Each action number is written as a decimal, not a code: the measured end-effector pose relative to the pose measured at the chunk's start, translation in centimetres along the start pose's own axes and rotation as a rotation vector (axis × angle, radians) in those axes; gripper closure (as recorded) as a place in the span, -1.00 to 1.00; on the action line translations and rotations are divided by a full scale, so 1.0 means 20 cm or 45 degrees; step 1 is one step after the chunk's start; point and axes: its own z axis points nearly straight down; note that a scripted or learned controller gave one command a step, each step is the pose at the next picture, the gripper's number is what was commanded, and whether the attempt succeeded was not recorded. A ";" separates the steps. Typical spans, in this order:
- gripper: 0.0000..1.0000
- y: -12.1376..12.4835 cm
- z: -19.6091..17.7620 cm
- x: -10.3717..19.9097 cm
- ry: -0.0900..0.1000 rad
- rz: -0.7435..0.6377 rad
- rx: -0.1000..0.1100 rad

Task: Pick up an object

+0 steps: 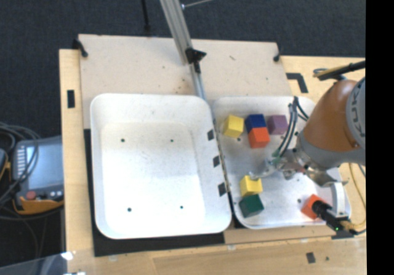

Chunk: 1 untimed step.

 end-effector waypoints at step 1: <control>1.00 0.01 -0.04 0.00 0.005 0.010 -0.002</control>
